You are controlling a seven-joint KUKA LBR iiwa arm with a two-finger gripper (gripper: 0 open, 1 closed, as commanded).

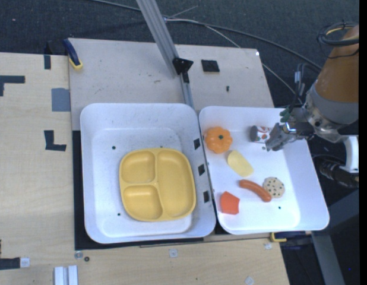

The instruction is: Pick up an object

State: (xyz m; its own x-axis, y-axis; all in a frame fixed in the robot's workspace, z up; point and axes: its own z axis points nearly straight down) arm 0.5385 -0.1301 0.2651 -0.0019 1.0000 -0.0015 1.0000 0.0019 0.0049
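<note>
So the right bin [302, 215] has all the small stuff in it, and I'll use the little orange pumpkin [218, 139] near its top-left corner as the reference. Just below and to the right of the pumpkin is a pale yellow chunk [240, 163], long axis running diagonally, upper-left to lower-right. Further down from the pumpkin sits a sausage [255, 190], also lying on a slant, its left end higher and its right end pointing down toward the near edge of the bin. Touching or just beside the sausage's right end is a round speckled cookie [274, 187], and straight below the pumpkin there's a red-orange block [230, 203]. To the right of the pumpkin, at about the same height, is a small grey and red-white piece [259, 133], and the gripper [277, 138] hangs just beside it on the far side from the pumpkin; can't tell whether the jaws are spread or closed, it's too dark and small. Left of the pumpkin, the other bin [97, 159] holds a yellow divided plate [157, 184]. Both bins sit on a beige board [130, 70] over a wooden bench, dark carpet behind, cables across it.
</note>
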